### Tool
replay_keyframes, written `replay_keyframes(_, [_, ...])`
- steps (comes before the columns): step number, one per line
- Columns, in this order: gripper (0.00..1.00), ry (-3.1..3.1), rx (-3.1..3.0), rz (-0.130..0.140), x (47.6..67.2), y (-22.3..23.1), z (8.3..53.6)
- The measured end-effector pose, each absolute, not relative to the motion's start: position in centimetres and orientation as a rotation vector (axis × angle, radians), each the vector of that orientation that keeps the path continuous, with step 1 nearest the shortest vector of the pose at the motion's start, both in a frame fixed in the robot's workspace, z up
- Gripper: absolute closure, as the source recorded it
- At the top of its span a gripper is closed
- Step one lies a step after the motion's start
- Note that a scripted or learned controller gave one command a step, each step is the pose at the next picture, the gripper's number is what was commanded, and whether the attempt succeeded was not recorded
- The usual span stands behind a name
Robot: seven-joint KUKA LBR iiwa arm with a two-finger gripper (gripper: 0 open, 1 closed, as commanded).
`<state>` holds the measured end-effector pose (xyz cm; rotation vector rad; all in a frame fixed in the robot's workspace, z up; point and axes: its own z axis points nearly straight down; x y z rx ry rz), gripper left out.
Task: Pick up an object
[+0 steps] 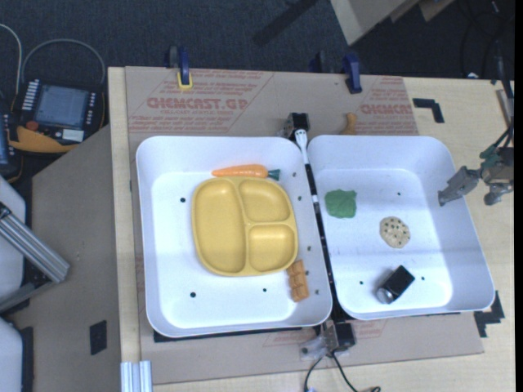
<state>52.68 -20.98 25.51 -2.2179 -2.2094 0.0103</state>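
Two shallow white plastic bins [163, 243] side by side on the tan worktop [270, 96]. Taking the yellow three-compartment plastic tray [243, 223] in the left bin as landmark: orange toy carrot [241, 171] just beyond its far edge, small orange-brown ridged piece [297, 281] at its near right corner. To its right, in the other bin: green soft lump [341, 203], round speckled cookie [395, 232], small black block [395, 284] nearest the camera. Nothing lifted yet; whole pick left to do. Grey metal tool [474, 184] far right of the tray, at the right bin's outer rim, carrying nothing visible. Tool cut off by the frame edge; released or clenched, cannot tell.
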Motion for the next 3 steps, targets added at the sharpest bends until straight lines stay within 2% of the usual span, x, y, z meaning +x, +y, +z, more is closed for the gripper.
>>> replay_keyframes(1, [0.0, -2.222, -2.221, 0.001, 52.9, -20.9, 26.2])
replay_keyframes(3, [0.0, -2.215, -2.219, 0.004, 51.6, -22.0, 15.4])
